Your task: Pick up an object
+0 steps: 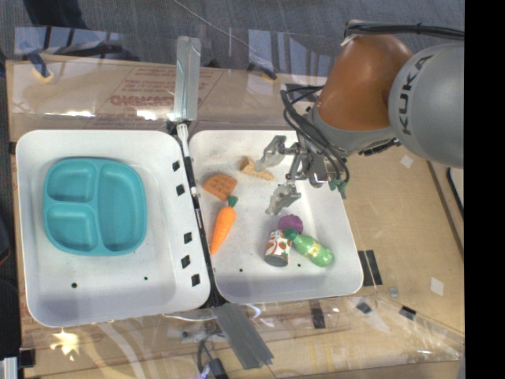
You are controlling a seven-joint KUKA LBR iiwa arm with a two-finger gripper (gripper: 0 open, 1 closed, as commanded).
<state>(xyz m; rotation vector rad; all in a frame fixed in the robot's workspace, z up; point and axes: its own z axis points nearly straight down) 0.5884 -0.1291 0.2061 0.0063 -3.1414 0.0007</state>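
Observation:
My gripper (278, 174) hangs over the right bin (237, 284), its two metal fingers spread apart with nothing between them. One fingertip (272, 151) is near a small tan wedge (256, 168); the other fingertip (282, 199) is just above a purple piece (290, 223). A waffle-like orange cracker (219, 185) and a toy carrot (224, 223) lie to the left of the gripper. A small red and white can (277, 246) and a green bottle (313, 250) lie below it.
The left bin (31, 290) holds a teal divided plate (95, 205). A ridge with black clips (192, 219) separates the two bins. The arm's orange band (359, 81) and cables loom over the right bin's far right corner.

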